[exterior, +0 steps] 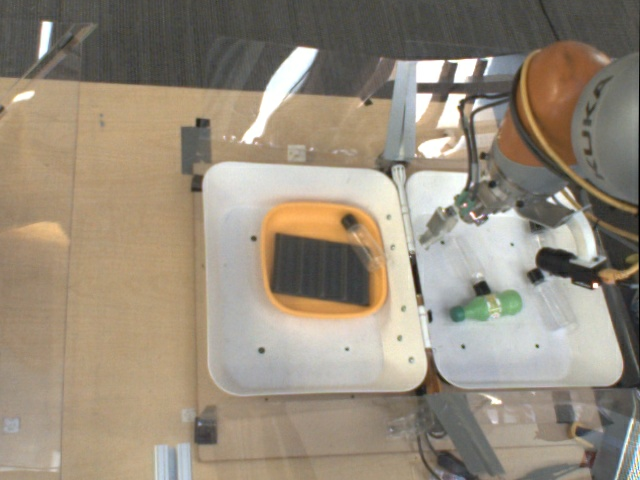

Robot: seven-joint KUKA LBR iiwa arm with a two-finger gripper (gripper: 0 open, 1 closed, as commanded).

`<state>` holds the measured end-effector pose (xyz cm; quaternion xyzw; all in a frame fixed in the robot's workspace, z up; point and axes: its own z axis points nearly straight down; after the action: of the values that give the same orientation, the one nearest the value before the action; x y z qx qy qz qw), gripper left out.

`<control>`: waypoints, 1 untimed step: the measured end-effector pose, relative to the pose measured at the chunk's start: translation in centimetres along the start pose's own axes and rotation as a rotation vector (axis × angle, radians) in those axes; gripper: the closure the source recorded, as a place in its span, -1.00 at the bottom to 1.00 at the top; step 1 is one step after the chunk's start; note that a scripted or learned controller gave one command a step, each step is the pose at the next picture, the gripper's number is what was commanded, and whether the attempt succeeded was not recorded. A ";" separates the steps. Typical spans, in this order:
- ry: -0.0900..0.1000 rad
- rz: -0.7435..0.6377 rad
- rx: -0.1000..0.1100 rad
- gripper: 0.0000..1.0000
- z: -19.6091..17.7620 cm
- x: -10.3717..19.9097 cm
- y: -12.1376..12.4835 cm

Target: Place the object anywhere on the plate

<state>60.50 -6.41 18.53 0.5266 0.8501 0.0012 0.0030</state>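
Camera view: two white bins are seen side by side on the bench [100,268]. An orange plate [268,268] is set in the left bin [230,268], near its middle and a bit toward the top edge.

A dark ribbed pad [318,270] is laid flat on the plate and most of the plate's floor is covered by it. A clear vial [363,240] w/ a dark cap is laid at the plate's top-right corner, cap toward the top edge. Its body is slanted down along the plate's right rim, and it appears to rest partly on the pad's top-right corner.

In the right bin [520,358], a green bottle [487,307] is laid on its side approx. at the middle, slightly tilted. A clear tube [470,265] w/ a dark end is laid just above it, toward the bin's left edge. Whether the two are touching cannot be told. A 2nd clear tube [556,306] is laid near the bin's right edge, apart from the bottle.

The gripper [432,228] is held over the right bin's top-left corner, close to the wall shared w/ the left bin, and is pointed down-left. It is apart from the bottle and from the plate. Whether it is open or closed cannot be told, as the tip is too small and blurred. The arm [560,98] is seen reaching in over the right bin's top-right corner.
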 end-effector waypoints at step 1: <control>-0.003 -0.266 -0.002 -1.00 -5.5 -7.9 -4.0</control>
<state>60.37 -15.24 24.03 0.4091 0.9125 0.0009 0.0050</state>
